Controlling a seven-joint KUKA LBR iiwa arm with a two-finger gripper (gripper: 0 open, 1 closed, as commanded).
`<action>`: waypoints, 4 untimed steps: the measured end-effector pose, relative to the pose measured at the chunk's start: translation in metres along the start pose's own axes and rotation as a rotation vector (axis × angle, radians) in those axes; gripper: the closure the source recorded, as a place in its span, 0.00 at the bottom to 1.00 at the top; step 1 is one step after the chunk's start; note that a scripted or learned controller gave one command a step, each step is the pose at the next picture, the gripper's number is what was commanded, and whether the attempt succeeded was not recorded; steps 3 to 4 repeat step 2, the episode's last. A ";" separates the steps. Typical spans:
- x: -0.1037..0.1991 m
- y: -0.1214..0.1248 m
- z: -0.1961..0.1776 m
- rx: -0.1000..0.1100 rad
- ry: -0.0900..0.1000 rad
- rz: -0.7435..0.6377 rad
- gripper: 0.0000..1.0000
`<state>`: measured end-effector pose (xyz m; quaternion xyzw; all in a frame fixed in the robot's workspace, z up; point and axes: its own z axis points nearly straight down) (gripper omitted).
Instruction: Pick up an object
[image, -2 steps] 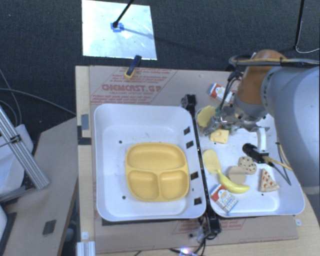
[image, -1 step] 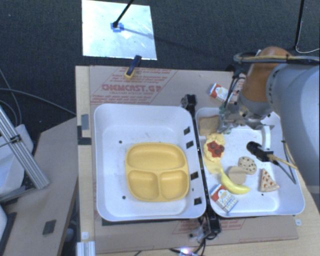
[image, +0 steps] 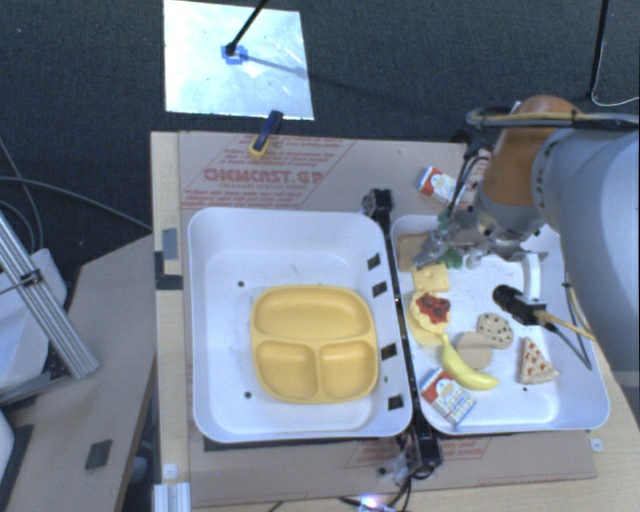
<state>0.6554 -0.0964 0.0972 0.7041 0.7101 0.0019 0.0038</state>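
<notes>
The pincer (image: 447, 245) hovers low; whether it's wide or narrow, I cannot tell. Cheese slice (image: 432, 277) sits just below: descend squarely, perhaps slowly.

You see the grey arm (image: 590, 190) cut off by the right edge of the frame, its bulk hiding the upper right corner of the right bin (image: 575, 415). The gripper (image: 445, 245) sits low over the bin's upper left; you cannot tell how its fingers stand. A small green thing (image: 453, 257) peeks from beneath it, mostly hidden. The label on the small carton (image: 437, 183) at upper centre-right is too small to read. At left, a metal frame (image: 40, 300) runs off the picture's edge.
</notes>
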 end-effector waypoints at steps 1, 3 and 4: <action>0.000 0.013 0.010 0.018 0.000 0.002 0.00; -0.001 0.012 0.001 0.013 -0.003 0.003 1.00; -0.001 0.012 0.001 0.013 -0.003 0.003 1.00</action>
